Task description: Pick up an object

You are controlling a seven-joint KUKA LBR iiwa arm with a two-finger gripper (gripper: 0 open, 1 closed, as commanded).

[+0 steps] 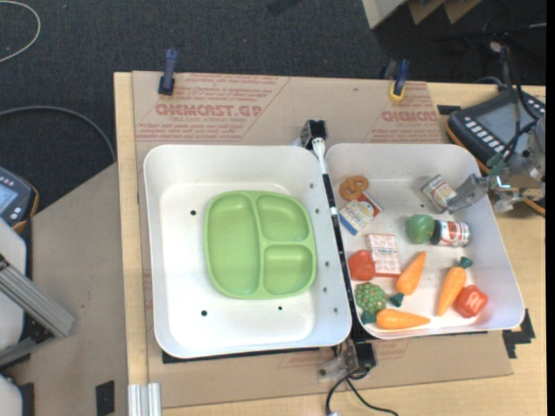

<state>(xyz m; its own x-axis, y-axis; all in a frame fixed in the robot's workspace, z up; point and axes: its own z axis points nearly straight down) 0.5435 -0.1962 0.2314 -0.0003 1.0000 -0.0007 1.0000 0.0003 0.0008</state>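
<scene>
Two shallow white bins sit side by side on a brown cardboard-covered surface (260,102) printed with red lettering.

The left bin (165,232) holds a light green divided plate (258,243) with one long compartment and two smaller ones, lying flat near the bin's middle.

The right bin (499,250) holds a scatter of toy food. Toward its upper left lies a brown pretzel (353,185), and just below it a small blue, white and red packet (357,212). A small pink and white carton (382,251) lies near the middle, with a red tomato-like piece (362,266) touching its lower left corner. A green round fruit (420,228) sits beside a small can with a red label (451,232) lying on its side. Three orange carrots lie in the lower half: one tilted at the centre (411,272), one further right (450,288), and one flat along the bottom rim (401,320). A green broccoli piece (371,297) rests just above that last carrot, and a red pepper (471,302) sits at the lower right.

The gripper (453,195) reaches in from the right edge of the frame, over the bin's upper right part. Its grey fingers appear closed around a small silvery-white wrapped object (436,190), which sits at their tip, above the can.

Blue and yellow clamps (167,70) pin the cardboard's top edge.
</scene>
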